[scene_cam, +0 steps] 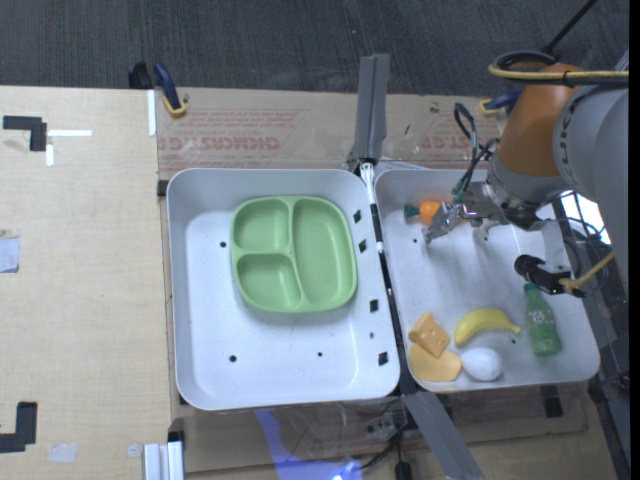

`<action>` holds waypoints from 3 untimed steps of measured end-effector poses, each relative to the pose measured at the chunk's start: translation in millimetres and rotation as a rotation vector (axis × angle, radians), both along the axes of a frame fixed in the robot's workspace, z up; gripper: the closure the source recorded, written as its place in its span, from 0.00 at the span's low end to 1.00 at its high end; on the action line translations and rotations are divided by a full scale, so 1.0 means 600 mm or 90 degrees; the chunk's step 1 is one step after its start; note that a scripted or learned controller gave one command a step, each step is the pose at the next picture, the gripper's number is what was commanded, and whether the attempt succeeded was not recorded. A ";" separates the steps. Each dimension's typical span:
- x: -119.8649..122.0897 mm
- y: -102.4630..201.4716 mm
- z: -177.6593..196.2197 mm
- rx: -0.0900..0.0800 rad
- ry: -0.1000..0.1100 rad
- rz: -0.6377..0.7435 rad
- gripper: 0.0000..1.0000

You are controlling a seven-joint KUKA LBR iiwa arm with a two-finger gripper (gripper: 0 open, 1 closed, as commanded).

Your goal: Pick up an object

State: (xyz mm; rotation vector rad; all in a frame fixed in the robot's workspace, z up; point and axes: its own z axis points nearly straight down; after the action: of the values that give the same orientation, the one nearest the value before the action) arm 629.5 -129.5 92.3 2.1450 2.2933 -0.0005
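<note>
Green divided plate (294, 254) in left bin (200, 298), hand (447, 218) near carrot (427, 209), banana (486, 323) in right bin (570, 353)

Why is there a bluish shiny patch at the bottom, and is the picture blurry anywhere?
In the camera view, the bluish patch below the left bin looks like light reflecting off something see-through; the green plate and banana look fairly sharp; the gripper is small and a bit fuzzy.

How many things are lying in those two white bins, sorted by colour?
Green: 2, divided plate, bottle
Yellow: 3, banana, cheese wedge, flat yellow piece
Orange: 1, carrot
White: 1, egg
Total: 7
</note>
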 end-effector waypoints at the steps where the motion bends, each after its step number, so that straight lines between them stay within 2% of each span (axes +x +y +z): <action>1: 0.048 0.041 -0.002 0.000 0.003 -0.022 0.00; 2: 0.044 0.039 0.011 0.000 0.010 -0.021 1.00; 3: -0.102 0.008 -0.002 0.001 0.002 -0.018 1.00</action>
State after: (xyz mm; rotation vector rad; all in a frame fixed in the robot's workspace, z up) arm 568.0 -125.0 91.2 2.1796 2.2643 -0.0024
